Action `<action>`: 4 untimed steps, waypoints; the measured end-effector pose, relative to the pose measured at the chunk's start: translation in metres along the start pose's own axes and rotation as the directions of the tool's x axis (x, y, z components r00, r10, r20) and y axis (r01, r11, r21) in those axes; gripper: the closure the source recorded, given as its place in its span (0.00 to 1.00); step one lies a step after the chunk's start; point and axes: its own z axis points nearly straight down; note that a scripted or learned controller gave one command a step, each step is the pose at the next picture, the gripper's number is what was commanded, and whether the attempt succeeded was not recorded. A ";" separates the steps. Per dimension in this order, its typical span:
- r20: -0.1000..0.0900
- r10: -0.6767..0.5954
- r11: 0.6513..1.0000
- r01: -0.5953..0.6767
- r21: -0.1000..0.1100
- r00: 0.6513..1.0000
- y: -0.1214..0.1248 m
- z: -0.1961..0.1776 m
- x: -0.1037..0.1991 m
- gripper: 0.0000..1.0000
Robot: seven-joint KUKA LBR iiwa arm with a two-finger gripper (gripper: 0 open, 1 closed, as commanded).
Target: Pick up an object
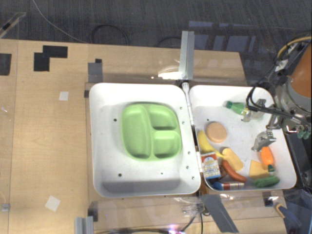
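I am viewing two white bins side by side on the bench. The left bin (105, 130) is holding a green divided plate (150, 130). The right bin (234, 94) is holding the small items: a green bottle (236, 107) near its far side, a tan round disc (216, 131) in the middle, a banana (204, 143) by the divider, a small carton (210, 166), a hot dog (230, 165), a cheese wedge (257, 169), a green pickle (266, 182) and a carrot (266, 158).

The arm is reaching in from the right. The gripper (263, 141) is hanging just above the carrot's upper end. I cannot tell how the jaws are standing, and I am seeing nothing between them.
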 end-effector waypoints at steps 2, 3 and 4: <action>0.006 -0.247 0.969 0.247 0.004 0.969 -0.077 0.171 0.006 0.00; 0.009 -0.407 0.913 0.407 0.009 0.913 -0.045 0.170 0.010 0.00; 0.006 -0.956 0.292 0.957 -0.004 0.292 -0.073 0.168 -0.003 0.00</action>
